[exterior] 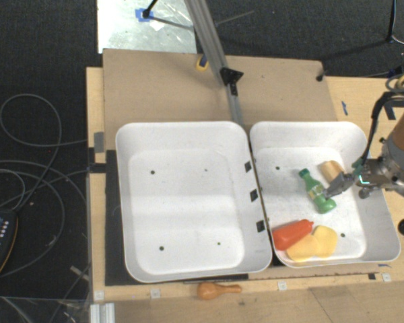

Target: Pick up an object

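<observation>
The gripper [337, 186] reaches in from three o'clock toward the small green plastic bottle [315, 191] in the right white bin [283, 140]; its grip state I cannot tell. Approach step; next likely needs descending and clamping.

Two white bins: left bin [131, 180], right bin [283, 140], black clips [253, 195] between. In the right: green bottle [316, 192], tan cylinder [331, 169], red piece [292, 233], yellow piece [314, 243]. Near bench edge: orange-brown pear shape [218, 289].

Green bottle [315, 191] lies tilted in the right bin [283, 140]; tan block [330, 169] just beside; red [293, 233] and yellow [315, 243] pieces touching near the front rim.
</observation>
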Controlling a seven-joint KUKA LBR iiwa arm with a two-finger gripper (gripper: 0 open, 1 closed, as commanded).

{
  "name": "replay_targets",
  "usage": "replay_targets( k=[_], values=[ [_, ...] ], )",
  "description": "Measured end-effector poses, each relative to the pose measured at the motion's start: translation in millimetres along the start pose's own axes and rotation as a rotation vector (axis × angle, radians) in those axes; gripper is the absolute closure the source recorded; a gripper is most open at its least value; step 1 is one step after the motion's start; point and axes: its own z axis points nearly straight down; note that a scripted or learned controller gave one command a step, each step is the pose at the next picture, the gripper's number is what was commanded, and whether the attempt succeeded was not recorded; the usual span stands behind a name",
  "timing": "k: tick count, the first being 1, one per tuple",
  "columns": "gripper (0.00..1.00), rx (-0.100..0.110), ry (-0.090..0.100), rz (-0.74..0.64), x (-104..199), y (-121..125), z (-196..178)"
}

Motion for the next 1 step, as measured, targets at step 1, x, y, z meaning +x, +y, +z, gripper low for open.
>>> replay_targets(
  k=[1],
  values=[
    [0.0,-0.005,-0.001,0.002,0.0,1.0,-1.9]
  ],
)
